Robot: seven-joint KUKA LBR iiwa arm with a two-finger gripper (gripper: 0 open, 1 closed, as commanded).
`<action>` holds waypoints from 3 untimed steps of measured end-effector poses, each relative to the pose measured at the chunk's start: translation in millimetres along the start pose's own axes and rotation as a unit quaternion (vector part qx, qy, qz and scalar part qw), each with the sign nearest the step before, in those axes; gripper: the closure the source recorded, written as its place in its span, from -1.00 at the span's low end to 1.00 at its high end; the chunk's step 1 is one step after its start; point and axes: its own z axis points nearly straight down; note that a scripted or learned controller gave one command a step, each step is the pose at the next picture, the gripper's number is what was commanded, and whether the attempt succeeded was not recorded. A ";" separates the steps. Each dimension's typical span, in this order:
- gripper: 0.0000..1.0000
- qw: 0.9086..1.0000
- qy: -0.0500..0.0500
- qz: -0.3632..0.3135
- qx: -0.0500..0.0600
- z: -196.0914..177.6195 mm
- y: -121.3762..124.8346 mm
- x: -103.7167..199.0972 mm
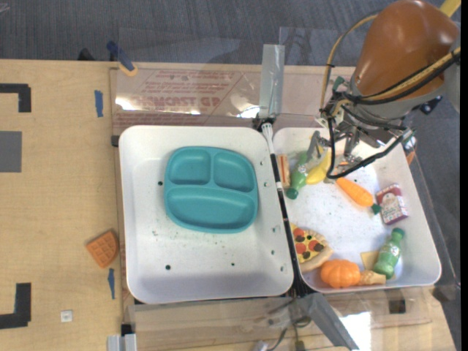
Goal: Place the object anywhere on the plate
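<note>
A teal divided plate (212, 189) lies in the left bin (146, 269), with nothing on it. My gripper (333, 152) hangs over the far part of the right bin (424, 254), its fingers (315, 146) apart and nothing between them. Just below and left of it lies a yellow and green toy corn (307, 174). An orange carrot (355, 192) lies just below and right of it. The arm's orange band covers the bin's far right corner.
The right bin also holds a red and white packet (393, 204), a green bottle (390, 252), a pizza slice (310, 246), an orange pumpkin (341, 273) and a yellow wedge (372, 276). A waffle toy (102, 248) lies on the bench left of the bins.
</note>
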 end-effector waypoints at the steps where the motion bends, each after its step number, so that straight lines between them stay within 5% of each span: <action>1: 1.00 1.000 0.000 -0.025 -0.002 36.5 13.8 -74.6; 2: 1.00 1.000 -0.005 0.001 0.004 -65.7 97.4 -91.2; 3: -1.00 1.000 -0.001 0.003 0.001 -60.5 96.9 -88.5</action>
